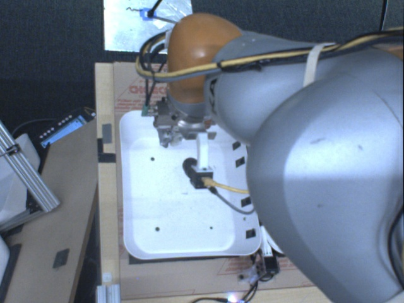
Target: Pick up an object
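Observation:
My gripper (168,135) hangs low over the far part of the left white bin (142,235), below the orange band (192,49) of the wrist. On the bin's white floor I make out just a few small dark dots. No loose object is visible near the gripper. The grey bulk of the arm (315,150) hides everything to the right, the other bin included.
The bin rests on a brown cardboard sheet (126,84) on the bench. A shiny foil sheet (129,17) lies behind it. At the left are an aluminium rail (28,178) and a blue-and-black strip (63,128).

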